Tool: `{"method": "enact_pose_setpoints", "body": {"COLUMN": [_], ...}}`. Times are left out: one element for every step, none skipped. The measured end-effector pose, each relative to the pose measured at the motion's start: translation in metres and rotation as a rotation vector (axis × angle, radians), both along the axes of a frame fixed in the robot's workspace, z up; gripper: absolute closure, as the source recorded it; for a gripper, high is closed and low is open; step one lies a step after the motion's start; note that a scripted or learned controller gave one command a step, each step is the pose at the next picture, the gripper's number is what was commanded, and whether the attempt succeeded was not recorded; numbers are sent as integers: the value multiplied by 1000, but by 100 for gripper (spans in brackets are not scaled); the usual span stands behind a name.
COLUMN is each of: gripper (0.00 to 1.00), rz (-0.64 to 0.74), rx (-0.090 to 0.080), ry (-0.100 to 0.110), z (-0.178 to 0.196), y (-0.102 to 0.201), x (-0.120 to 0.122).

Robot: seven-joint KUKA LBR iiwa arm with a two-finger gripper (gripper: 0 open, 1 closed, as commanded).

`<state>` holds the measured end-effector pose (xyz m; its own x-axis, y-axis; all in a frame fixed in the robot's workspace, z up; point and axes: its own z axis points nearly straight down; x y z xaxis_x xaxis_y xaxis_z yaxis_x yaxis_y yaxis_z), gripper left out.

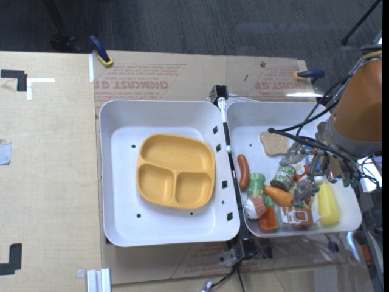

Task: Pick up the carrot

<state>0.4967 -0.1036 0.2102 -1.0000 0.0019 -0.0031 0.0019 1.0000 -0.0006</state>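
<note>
The carrot (279,195), short, orange and tapered, lies in the right bin (246,121) among a pile of toy foods near the bin's front. My gripper (303,190) hangs low over that pile, just right of the carrot's thick end and very close to it. Whether it touches the carrot is unclear. The grey arm with its orange band (363,99) comes in from the right, with black cables looping over the bin.
Around the carrot are a red sausage (244,171), a green can (256,184), a tin (283,177), a bread slice (275,143), a yellow bottle (328,204), a red-orange piece (268,220) and a small carton (298,217). A yellow divided plate (176,170) sits in the left bin (115,163).
</note>
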Motion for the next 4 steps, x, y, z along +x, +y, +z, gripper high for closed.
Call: {"method": "enact_pose_setpoints", "body": {"gripper": [0, 100, 100, 100], "rz": [25, 28, 31, 342], "rx": [-1, -3, -5, -5], "ry": [-15, -22, -28, -21], "z": [-110, -101, -91, -110], "y": [5, 5, 5, 4], "x": [-12, -9, -6, -4]}}
